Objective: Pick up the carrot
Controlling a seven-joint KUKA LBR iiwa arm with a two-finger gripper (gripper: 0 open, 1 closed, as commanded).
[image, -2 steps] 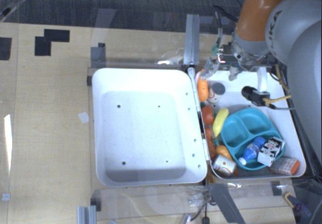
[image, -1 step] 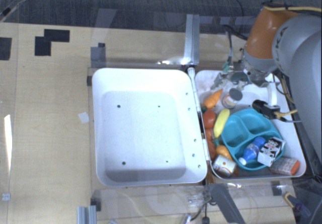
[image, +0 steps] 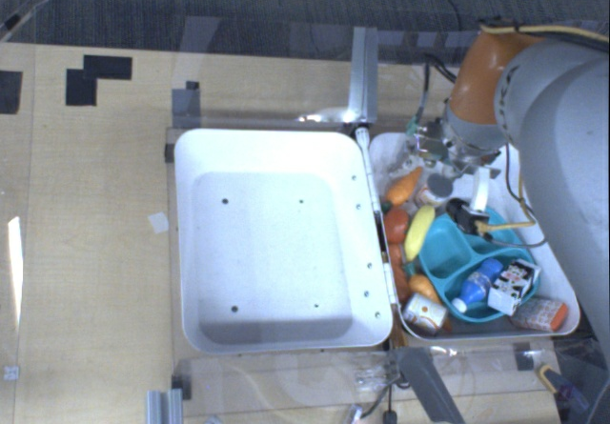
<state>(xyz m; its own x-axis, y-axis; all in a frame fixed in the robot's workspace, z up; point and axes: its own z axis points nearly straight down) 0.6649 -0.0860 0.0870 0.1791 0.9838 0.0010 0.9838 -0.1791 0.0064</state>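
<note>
The carrot [image: 403,188], a short orange piece, lies at the back left of the right bin [image: 568,291], close to the divider between the bins. My gripper [image: 448,182] hangs low over the back of that bin, just right of the carrot and very near it. Nothing shows as held. The grey arm with its orange band [image: 481,65] comes in from the right and hides the bin's back right corner.
Packed around the carrot are a yellow fruit [image: 419,232], a red piece [image: 396,223], a teal bowl [image: 456,265] with a blue item and a small box, and an orange-red item [image: 545,314]. The left bin [image: 276,241] adjoins it.
</note>
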